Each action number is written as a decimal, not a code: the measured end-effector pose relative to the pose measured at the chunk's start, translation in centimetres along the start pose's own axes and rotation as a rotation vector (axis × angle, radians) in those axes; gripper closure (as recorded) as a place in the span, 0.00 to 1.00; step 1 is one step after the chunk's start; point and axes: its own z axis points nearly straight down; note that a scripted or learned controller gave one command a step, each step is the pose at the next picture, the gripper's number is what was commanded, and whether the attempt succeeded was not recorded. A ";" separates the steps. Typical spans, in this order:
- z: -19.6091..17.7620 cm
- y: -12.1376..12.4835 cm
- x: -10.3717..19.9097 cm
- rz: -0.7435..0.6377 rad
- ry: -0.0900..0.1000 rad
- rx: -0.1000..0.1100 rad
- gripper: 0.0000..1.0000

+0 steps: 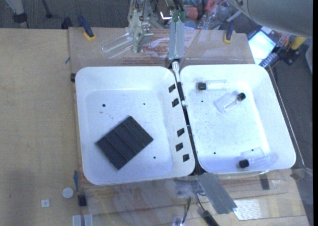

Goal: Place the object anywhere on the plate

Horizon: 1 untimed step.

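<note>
The gripper (140, 37) is clenched on one end of a clear, empty-looking plastic vial (117, 46), which hangs slanted above the bench behind the left white bin (84, 120). Carry it over the dark grey ribbed square plate (124, 142), lower it close, then release so it cannot roll.

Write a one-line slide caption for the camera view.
Gripper holds a clear vial beyond the bins; dark plate waits in the left bin.
</note>
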 end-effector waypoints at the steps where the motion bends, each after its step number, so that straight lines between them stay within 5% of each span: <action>1: -0.5 0.4 -1.4 -0.728 -0.001 -0.002 1.00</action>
